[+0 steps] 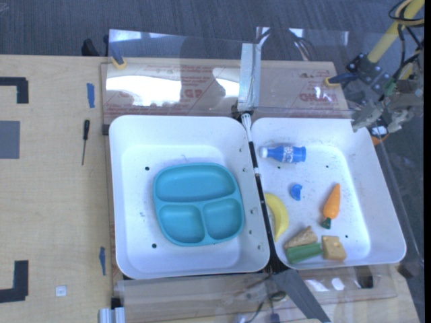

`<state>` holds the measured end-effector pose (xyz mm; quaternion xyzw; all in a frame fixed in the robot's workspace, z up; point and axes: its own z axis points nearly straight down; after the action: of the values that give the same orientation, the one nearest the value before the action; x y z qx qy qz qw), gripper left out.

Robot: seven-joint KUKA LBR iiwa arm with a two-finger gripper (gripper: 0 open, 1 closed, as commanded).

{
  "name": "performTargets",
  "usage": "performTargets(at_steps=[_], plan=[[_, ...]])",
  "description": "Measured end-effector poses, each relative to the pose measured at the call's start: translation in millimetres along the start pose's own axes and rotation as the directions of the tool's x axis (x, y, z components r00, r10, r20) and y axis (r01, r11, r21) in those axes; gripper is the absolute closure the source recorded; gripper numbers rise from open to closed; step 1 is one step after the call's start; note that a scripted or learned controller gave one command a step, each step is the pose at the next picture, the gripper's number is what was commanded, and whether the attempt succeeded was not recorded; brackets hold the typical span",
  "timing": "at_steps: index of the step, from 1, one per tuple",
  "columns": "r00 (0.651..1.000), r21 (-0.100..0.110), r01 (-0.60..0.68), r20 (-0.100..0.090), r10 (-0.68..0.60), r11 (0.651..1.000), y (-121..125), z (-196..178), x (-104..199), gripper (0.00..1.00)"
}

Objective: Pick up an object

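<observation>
In the right bin [387, 210] I see several small things that could be picked. The blue and white bottle [284, 154] lies on its side in the upper part of this bin, its long axis almost horizontal in the frame, with the pale cap end toward the left. The carrot [330, 204] is orange with a dark green tip; it lies steeply, a little tilted, with the green end toward the bottom of the frame. A yellow banana [277, 214] curves along the left wall of the bin, running mostly from top to bottom. Near the lower edge, a green piece [303, 252] lies almost horizontal, with a tan wedge [302, 236] just above it and a tan cube [333, 248] just beside it on the right. A small blue object [295, 192] sits near the middle. The left bin [128, 200] carries a teal divided plate [198, 203]. The hand [380, 113] is at the upper right of the frame, over the far right corner of the right bin, apart from all the objects; I cannot tell how it is set.
</observation>
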<state>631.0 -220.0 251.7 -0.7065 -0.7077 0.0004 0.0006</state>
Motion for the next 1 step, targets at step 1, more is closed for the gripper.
performTargets(at_steps=[1], plan=[[1.000,-0.017,0.012,0.005,-0.012,1.000,-11.0,108.7,-1.4,0.00]])
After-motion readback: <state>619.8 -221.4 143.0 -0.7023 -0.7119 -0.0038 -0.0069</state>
